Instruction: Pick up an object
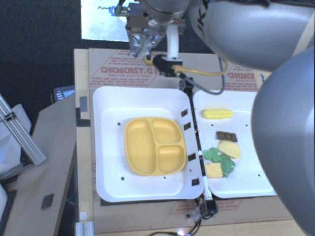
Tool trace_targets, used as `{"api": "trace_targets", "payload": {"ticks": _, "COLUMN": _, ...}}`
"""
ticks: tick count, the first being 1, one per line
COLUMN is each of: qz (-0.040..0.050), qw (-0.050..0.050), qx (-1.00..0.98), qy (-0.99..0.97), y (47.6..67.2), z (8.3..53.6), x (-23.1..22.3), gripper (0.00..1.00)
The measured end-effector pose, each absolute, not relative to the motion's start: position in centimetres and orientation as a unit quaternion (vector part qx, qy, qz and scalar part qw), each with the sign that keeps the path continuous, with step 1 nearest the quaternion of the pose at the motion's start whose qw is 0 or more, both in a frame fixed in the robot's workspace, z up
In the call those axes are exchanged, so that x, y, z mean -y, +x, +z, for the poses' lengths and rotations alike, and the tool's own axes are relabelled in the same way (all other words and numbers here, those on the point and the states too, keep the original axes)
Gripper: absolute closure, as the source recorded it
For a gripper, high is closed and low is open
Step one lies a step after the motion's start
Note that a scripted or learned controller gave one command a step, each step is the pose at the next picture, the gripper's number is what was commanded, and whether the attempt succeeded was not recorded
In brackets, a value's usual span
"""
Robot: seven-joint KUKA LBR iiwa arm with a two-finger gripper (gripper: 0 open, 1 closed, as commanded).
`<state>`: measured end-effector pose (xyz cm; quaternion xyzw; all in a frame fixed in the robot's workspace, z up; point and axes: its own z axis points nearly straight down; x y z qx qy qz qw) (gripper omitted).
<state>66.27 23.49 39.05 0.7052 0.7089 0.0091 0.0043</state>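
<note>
The gripper (141, 47) is hanging beyond the bins' far edge, carrying nothing (whether it is open, I cannot tell); the corn cob (218, 114) and other toy foods are lying in the right bin (246, 188), so approaching seems next

Red block lettering printed across the brown cardboard sheet (118, 70) along the far edge of the desk, behind the two white bins. Left portion legible as "CHEMCAST", followed by a letter resembling "G" before the claw's cabling cuts across. Second run of the same red type near the far right, behind the right bin (246, 107), partly hidden by the arm, only the opening letters "CHEMC" readable. Smaller red lines beneath both, too fine to read. Dark marking on the grey arm housing (231, 28) at top, partial, not readable.
</note>
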Motion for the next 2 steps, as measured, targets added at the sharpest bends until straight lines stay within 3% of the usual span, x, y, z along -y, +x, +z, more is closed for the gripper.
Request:
{"api": "trace_targets", "payload": {"ticks": 1, "qz": 0.0078, "qw": 0.002, "qx": -0.710, "qy": 0.704, "y": 57.3, "z": 51.5, "x": -23.5, "gripper": 1.00}}
{"api": "trace_targets", "payload": {"ticks": 2, "qz": -0.0061, "qw": -0.002, "qx": -0.707, "qy": 0.707, "y": 62.8, "z": 25.3, "x": -23.3, "gripper": 1.00}}
